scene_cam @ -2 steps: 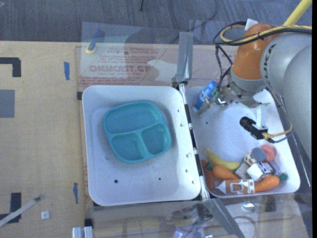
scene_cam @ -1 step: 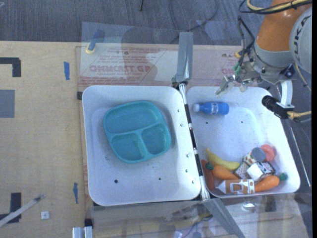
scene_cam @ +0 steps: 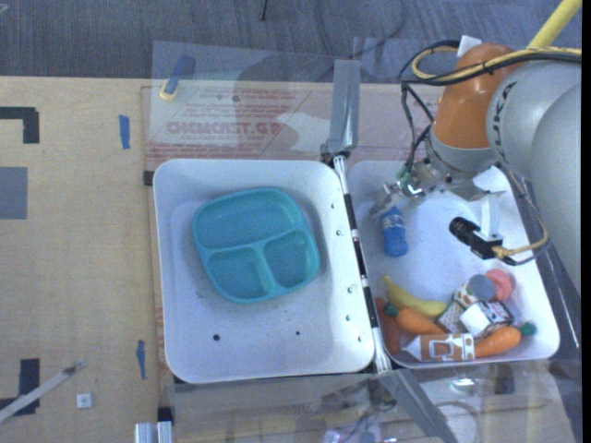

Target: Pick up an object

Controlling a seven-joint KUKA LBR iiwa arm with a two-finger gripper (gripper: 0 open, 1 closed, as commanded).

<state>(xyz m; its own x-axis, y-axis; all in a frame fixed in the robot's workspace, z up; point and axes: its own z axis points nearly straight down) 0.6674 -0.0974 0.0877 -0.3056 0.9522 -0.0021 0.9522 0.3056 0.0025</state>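
Pale wooden tabletop [scene_cam: 74, 275] with blue tape marks, grey carpet beyond. Pincer [scene_cam: 399, 192] over right bin [scene_cam: 545, 335], opening impossible to tell; blue bottle [scene_cam: 394, 232] just beneath it.

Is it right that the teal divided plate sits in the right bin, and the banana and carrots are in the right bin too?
Not quite. The camera view shows the teal divided plate in the left bin. The banana and carrots are in the right bin, as you said.
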